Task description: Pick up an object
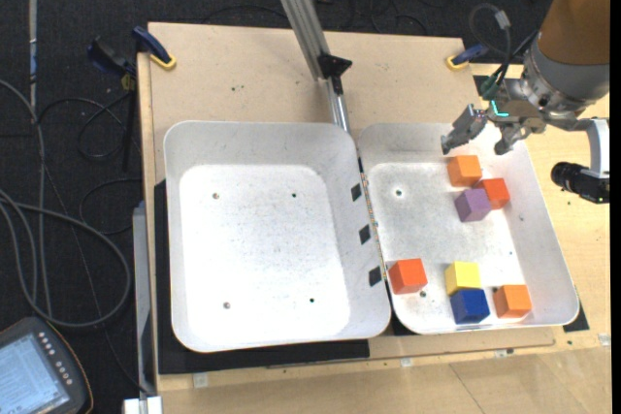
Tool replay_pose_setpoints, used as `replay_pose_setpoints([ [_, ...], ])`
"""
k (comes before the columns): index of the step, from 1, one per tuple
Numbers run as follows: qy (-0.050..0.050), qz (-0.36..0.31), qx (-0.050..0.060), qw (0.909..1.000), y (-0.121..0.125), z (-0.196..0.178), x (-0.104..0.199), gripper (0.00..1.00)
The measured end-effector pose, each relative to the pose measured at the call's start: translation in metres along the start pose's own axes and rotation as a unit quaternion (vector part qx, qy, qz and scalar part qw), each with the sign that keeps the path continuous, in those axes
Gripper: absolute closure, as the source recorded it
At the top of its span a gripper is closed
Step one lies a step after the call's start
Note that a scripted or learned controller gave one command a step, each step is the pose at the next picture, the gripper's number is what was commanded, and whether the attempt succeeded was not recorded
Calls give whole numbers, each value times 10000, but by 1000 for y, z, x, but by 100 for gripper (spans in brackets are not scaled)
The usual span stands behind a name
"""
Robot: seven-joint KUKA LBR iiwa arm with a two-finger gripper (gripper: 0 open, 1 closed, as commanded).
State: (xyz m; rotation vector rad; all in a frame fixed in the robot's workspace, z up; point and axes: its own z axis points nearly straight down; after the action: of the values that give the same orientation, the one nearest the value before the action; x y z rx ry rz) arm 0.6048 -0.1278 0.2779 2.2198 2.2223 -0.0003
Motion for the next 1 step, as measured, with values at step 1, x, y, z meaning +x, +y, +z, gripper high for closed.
replay_pose_setpoints([
  [1, 1, 7, 22, 10000, -1, 43, 0, 0],
])
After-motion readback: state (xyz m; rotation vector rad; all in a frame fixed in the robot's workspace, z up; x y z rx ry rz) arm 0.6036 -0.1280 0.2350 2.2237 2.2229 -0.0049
